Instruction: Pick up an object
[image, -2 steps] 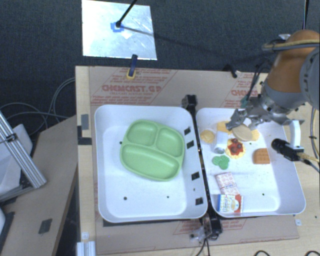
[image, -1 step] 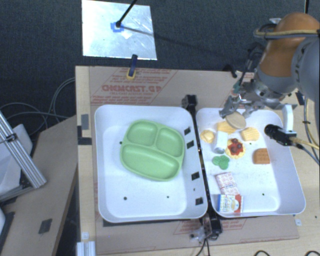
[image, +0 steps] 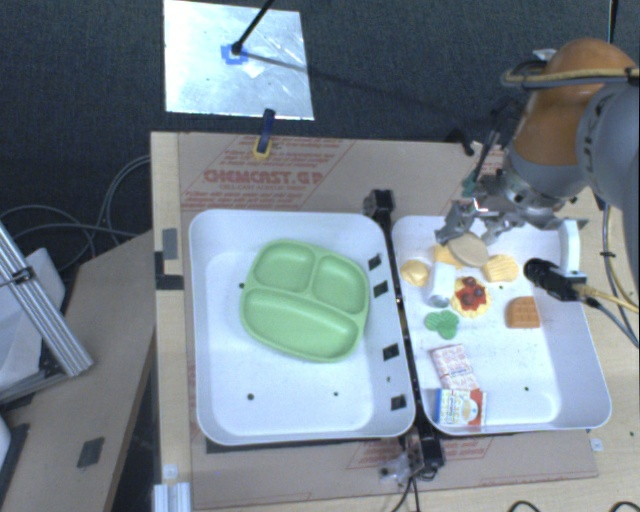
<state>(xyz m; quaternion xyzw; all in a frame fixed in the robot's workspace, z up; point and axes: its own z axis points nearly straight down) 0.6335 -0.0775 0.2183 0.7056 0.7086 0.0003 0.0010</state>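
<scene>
Left bin (image: 215, 330) carries the green tray (image: 303, 298). Right of the tray, the right bin (image: 575, 380) keeps toy food bunched for reach. Gripper (image: 468, 225) sits over a tan disc (image: 467, 250) there; grip unreadable.

Two bins sit side by side on a bench. The left bin (image: 215, 330) holds a divided tray (image: 305, 300) near its middle. In the right bin (image: 570, 370), a pizza slice (image: 471, 296) lies centrally. Relative to it: a round piece (image: 415, 271) left, a leafy piece (image: 441, 322) front-left, a cracker (image: 521, 313) right, a bread piece (image: 500, 268) behind-right, and two small packets (image: 455, 385) in front. The gripper (image: 470, 222) hangs behind it.
</scene>
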